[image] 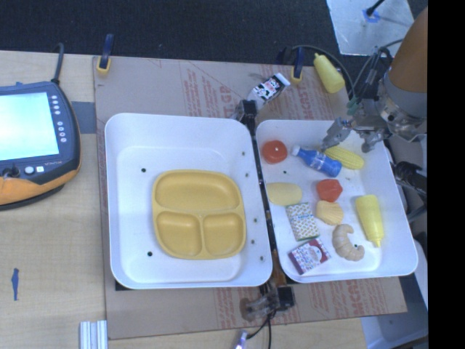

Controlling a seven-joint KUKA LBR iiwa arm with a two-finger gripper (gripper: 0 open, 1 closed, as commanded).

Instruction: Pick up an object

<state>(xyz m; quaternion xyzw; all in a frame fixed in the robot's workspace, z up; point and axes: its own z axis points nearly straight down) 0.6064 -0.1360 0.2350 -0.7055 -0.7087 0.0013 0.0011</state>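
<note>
Bins sit side by side on the counter (58, 231), seen from above at a slant. Left bin (131, 144) holds a yellow divided tray (198, 214) lying flat near its middle. Right bin (389, 264) holds the small things: a red round piece (275, 150) at its upper left, a blue bottle (318, 161) lying on its side just right of that, a corn cob (345, 158) touching the bottle's right end, a pale yellow lump (284, 193) below the red piece, a red block (329, 190), a small yellow piece (330, 213) just under it, a yellow bottle (370, 219) lying toward the right wall, a patterned green packet (302, 221), a croissant (349, 242) and a red packet (309, 256) near the lower rim.

Reaching in from the right, the arm (410, 57) ends in the tool (356, 131), which hangs over the upper part of the right bin, just above the corn cob and the blue bottle. Its two fingers stand spread apart, one toward the bottle's side and one toward the right, with nothing seen between them.

Outside the bins, a yellow bottle-shaped thing (328, 73) and a black-and-white carton (267, 89) lie on the cardboard beyond the far rims, and a handheld screen unit (33, 140) rests at the left edge
</note>
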